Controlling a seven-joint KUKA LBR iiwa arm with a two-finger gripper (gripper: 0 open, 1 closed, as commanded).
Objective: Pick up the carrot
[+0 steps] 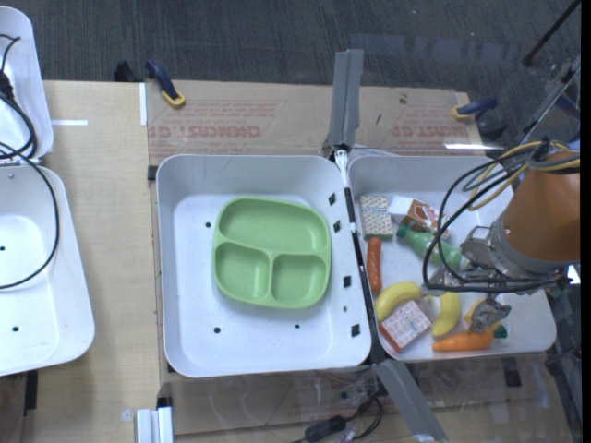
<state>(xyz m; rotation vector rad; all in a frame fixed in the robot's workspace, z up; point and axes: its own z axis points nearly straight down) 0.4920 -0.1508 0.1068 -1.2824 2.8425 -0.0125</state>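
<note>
Wood bench under two white bins; left bin [175, 247] has a green divided plate [272, 250], right bin [545, 335] holds the clutter. Carrot [462, 341] lies flat along the near wall of the right bin, just beside a banana [448, 312] and a small red-and-white box [404, 324]. My gripper [489, 317] hangs just above the carrot's right end; can't tell how wide it's set or whether it has anything. Another banana [397, 296], a sausage [373, 261] and a green bottle [427, 242] crowd the left side, so the approach is tight.
</note>
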